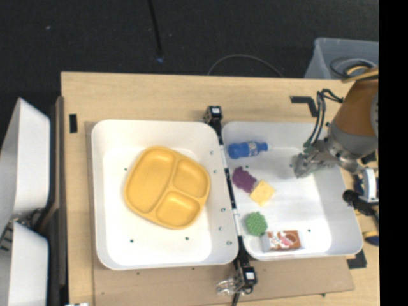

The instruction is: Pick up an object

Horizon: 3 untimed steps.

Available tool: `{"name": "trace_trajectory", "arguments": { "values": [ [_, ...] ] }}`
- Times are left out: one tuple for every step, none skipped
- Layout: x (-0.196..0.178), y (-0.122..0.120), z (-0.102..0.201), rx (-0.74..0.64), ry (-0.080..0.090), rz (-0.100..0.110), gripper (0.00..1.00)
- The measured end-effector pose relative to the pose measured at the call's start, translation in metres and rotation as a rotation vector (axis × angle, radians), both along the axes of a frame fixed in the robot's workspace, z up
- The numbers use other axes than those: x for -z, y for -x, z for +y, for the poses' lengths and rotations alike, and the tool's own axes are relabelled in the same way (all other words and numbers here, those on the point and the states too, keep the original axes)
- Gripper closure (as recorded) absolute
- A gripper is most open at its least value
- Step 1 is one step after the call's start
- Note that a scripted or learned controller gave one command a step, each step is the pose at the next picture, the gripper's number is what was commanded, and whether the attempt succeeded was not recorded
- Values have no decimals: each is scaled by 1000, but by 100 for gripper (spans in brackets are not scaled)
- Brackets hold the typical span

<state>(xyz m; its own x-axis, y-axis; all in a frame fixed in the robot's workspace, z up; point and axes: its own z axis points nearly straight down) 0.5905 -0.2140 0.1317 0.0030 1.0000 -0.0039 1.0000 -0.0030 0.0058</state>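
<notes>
While lying flat, blue bottle [246, 149] points cap rightward.

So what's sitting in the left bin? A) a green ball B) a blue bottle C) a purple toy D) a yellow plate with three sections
D: the yellow plate with its three sections lies in the left bin, while the blue bottle, the green ball and the purple toy all lie in the right bin.
</notes>
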Motion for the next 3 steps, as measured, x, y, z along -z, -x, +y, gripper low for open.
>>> {"name": "trace_trajectory", "arguments": {
  "values": [
    [-65, 2, -1, -4, -1, -3, 100],
    [-116, 1, -3, -6, -1, -1, 100],
    [-108, 1, 56, -9, -3, 4, 100]
  ]
}}
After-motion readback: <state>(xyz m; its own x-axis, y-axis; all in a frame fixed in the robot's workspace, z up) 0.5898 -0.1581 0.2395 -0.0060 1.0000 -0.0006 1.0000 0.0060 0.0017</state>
